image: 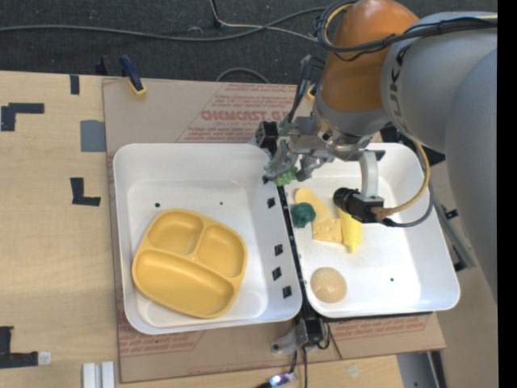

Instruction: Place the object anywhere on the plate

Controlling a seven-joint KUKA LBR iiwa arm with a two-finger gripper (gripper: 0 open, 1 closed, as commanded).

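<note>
Gripper (284,170) is hanging over the divider between the two bins, near their top edge. Can't tell its state from here; the wrist hardware is cluttering the view, and nothing is visibly held.

Yellow three-compartment plastic plate (190,261) is sitting in the left white bin (129,176), tilted slightly against the bin axes, nothing lying on it.

Right white bin (420,289) is holding the candidates: small dark teal lump (304,213) right against the divider, just below the gripper; pale yellow wedge like a cheese slice (327,230) beside it, touching a yellow corn-like piece (351,231); round beige disc like a cookie (329,284) lying apart, nearer the front edge.

Black cylindrical unit with orange cable (359,204) is hanging off the wrist just above the corn piece, partly covering it. Grey arm with orange band (363,31) is blocking the bin's upper right corner.
</note>
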